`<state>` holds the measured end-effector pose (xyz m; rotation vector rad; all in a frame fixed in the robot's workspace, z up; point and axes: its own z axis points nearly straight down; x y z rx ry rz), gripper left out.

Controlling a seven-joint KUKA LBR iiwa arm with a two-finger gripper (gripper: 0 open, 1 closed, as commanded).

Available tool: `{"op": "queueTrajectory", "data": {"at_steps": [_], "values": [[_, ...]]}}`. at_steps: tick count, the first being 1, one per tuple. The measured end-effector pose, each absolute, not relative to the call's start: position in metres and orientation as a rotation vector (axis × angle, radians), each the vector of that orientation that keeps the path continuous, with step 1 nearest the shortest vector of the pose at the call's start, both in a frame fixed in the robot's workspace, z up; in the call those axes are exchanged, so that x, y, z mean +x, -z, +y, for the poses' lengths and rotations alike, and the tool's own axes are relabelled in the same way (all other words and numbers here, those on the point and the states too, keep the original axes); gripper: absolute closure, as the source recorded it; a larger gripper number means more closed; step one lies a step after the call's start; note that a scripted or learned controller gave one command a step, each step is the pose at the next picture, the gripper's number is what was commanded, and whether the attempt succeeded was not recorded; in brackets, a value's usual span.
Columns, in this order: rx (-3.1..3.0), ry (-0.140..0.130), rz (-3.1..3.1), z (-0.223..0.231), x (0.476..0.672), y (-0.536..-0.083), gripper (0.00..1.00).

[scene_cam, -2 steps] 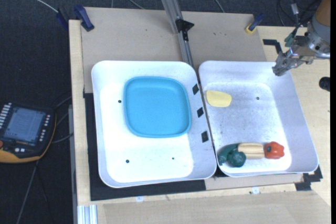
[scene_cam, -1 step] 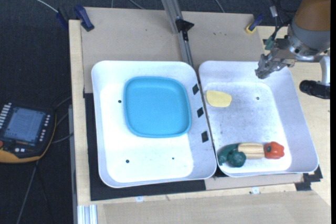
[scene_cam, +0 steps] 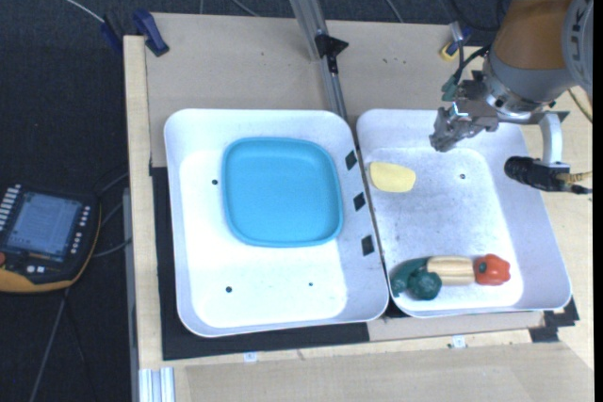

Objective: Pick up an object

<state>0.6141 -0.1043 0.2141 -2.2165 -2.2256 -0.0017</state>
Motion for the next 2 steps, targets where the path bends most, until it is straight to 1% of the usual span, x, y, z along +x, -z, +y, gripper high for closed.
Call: {"op": "queueTrajectory", "data": {"at_steps": [1, 2], "values": [[-2.216, 0.004, -2.227, -0.048, 0.601, -0.228, 1.00], [-2.216, 0.001, -2.225, -0.004, 0.591, -0.228, 1.00]]}}
